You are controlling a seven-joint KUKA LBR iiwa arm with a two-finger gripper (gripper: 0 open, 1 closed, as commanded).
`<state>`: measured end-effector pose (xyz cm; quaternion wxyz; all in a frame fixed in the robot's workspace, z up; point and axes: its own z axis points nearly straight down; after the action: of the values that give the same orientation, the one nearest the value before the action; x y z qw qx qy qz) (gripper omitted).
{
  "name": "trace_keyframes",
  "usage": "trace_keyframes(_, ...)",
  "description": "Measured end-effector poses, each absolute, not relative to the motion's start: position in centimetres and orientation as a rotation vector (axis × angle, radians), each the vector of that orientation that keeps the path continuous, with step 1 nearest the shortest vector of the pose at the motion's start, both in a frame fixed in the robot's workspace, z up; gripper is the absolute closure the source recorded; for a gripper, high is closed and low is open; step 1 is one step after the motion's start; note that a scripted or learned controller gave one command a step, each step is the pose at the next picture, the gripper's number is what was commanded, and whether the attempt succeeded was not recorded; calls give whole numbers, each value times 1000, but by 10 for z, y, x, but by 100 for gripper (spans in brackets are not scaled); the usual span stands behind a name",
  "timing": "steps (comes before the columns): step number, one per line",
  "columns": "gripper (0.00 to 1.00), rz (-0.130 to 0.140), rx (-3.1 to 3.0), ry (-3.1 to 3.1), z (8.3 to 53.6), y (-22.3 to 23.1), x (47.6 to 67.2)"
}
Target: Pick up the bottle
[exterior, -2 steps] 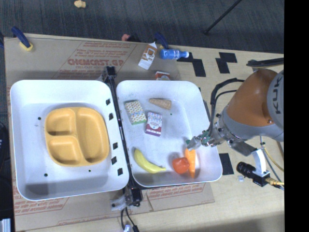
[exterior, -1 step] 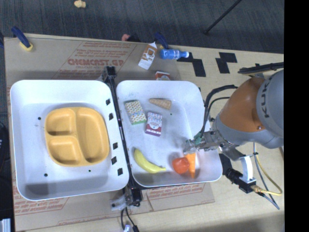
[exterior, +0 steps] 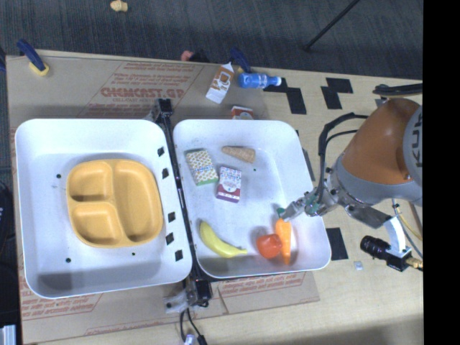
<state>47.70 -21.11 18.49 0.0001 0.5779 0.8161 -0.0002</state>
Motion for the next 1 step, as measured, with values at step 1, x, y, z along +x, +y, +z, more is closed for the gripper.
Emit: trace_keyframes(1,100,-2,1845,2548,142,-210,476)
